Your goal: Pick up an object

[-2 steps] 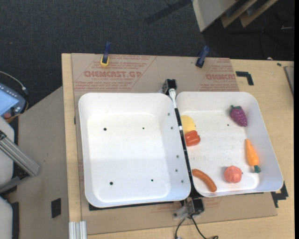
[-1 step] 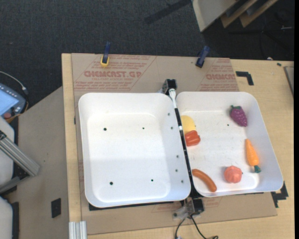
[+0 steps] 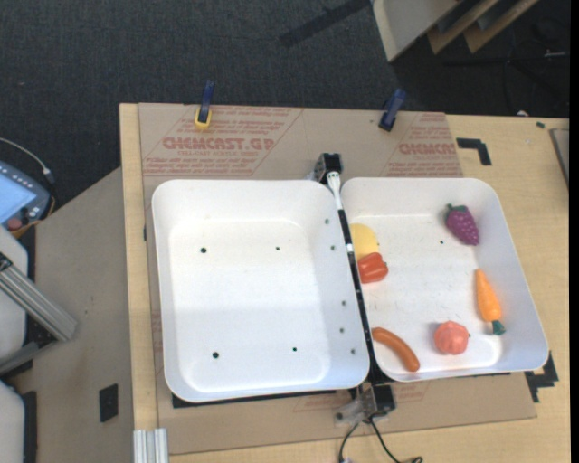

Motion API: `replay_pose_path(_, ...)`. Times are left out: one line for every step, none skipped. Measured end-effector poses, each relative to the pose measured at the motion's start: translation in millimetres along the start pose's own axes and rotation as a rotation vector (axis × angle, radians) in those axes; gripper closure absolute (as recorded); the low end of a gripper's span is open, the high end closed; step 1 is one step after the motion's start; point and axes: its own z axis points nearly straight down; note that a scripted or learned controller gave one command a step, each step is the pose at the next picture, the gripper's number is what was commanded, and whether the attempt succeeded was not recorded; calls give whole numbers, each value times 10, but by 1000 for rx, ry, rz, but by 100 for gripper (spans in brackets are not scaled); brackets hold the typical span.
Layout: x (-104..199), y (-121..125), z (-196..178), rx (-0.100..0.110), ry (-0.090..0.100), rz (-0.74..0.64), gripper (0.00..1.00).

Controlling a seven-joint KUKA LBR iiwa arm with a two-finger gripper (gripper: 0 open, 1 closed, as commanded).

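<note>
Right bin (image 3: 507, 357): grapes (image 3: 461, 223), carrot (image 3: 488, 301), sausage (image 3: 395, 348); left bin (image 3: 172, 271) beside it, rims touching.

Dark grey carpet floor (image 3: 109, 54) beyond a cardboard-topped bench (image 3: 298, 131); blue clamps (image 3: 206, 95) on its far edge; pale wooden furniture (image 3: 452, 23) past its far right corner.

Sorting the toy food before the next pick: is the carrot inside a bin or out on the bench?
Inside. The carrot lies flat on the floor of the right bin, near its right wall.
</note>
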Motion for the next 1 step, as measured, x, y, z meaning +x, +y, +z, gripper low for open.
replay_pose_path(-38,2,3,-1,-1,-1,100)
